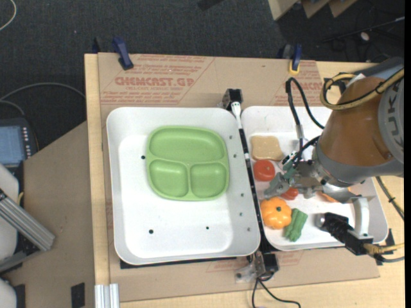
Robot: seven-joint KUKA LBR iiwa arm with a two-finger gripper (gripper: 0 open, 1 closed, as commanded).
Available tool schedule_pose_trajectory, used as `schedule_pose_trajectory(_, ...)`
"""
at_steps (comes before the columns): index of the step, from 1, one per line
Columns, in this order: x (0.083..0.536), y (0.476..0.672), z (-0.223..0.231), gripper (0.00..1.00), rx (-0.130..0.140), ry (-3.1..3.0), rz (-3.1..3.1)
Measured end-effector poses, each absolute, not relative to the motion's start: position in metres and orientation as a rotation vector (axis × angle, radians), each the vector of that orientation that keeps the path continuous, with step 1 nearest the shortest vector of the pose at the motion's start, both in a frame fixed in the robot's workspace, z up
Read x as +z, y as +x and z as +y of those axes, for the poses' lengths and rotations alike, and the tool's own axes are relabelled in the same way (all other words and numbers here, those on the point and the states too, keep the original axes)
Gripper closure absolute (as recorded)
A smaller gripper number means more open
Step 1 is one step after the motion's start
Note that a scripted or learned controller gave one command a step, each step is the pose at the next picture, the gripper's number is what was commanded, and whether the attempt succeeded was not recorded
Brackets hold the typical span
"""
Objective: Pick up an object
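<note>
Arm [359,130]: I see it reaching in from the right, low over the right bin [379,226]
Claw [292,178]: down among the food items; I cannot tell whether it grips anything
Right bin contents: tan bread piece [266,147] far, red tomato [264,169] nearer, orange pumpkin [276,213] with green vegetable [296,225] just right of it
Left bin [128,223]: holds green divided plate [188,162]
Table [103,95]: carries both bins
</note>
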State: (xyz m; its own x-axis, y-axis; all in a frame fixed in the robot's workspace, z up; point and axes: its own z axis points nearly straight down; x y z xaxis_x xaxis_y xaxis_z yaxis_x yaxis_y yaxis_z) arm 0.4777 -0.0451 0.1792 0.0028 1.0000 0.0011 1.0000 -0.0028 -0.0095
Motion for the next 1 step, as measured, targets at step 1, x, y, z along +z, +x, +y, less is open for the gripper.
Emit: schedule_pose_trajectory(1,0.1842,0.4784,0.0907,0.00,-0.007,-2.202,-2.236)
